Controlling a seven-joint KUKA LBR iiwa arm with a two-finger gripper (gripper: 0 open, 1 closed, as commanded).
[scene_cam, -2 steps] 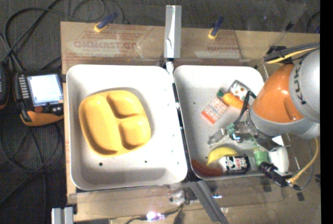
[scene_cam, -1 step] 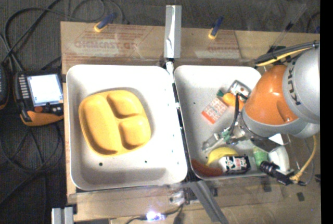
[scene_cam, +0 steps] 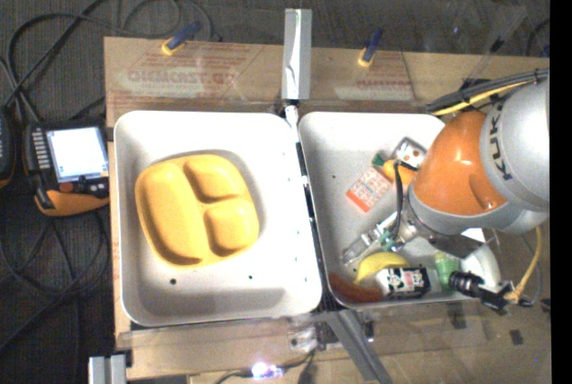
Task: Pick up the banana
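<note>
camera view: i am hovering my end effector, grip state unclear, just above the banana at lower right, lining up a grasp.

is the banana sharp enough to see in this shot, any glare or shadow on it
Camera view: the banana is small and soft-edged, its upper side shaded under the arm; a bright sheen sits on the arm's orange band; the yellow tray in the left bin is evenly lit and clearer.

One fixed camera is looking down from above, at a slant, taking in both bins on the surface.
</note>
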